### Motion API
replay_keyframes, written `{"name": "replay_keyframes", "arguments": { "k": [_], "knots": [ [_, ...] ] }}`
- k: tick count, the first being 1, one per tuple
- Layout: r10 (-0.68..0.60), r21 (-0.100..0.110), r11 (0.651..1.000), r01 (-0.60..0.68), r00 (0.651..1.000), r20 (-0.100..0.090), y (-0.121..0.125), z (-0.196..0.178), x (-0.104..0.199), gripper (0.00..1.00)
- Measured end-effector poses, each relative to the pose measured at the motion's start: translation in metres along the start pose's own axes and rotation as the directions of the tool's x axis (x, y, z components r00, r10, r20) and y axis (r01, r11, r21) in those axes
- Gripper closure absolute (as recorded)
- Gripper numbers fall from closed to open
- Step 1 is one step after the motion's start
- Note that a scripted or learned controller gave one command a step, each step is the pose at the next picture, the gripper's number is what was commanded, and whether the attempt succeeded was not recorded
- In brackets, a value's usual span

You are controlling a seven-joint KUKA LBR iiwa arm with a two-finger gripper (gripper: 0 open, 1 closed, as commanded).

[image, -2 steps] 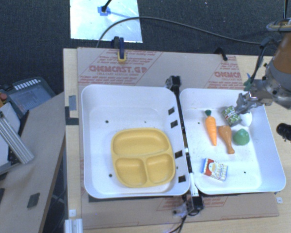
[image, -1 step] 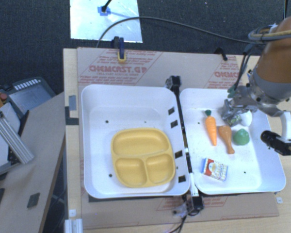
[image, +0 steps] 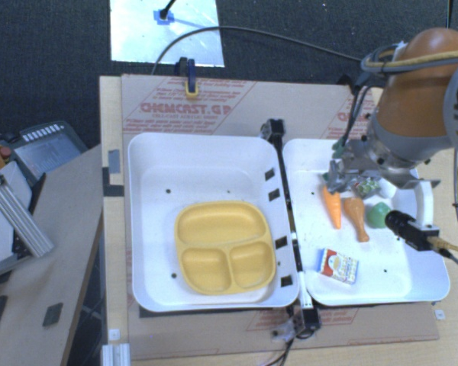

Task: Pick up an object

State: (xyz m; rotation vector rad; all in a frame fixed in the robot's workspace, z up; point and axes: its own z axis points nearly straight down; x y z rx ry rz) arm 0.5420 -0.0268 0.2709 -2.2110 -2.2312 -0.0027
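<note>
Over the right bin [image: 424, 284], the tool [image: 337, 180] hangs just above a carrot [image: 333, 207]; whether its grip is spread or pressed together, I cannot tell

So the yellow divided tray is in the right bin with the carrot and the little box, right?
Not quite. The camera view shows the yellow tray alone in the left bin; the carrot and box lie in the right bin.

Bench [image: 214, 101] with two white bins [image: 149, 227] side by side.
</note>
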Motion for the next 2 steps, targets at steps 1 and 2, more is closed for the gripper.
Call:
{"name": "replay_keyframes", "arguments": {
  "k": [1,2],
  "knots": [
    [-0.001,0.0,1.0,0.001,1.0,0.0,-0.006,0.0,0.05,1.0],
    [-0.001,0.001,1.0,0.001,1.0,-0.001,-0.009,0.016,0.108,1.0]
  ]
}}
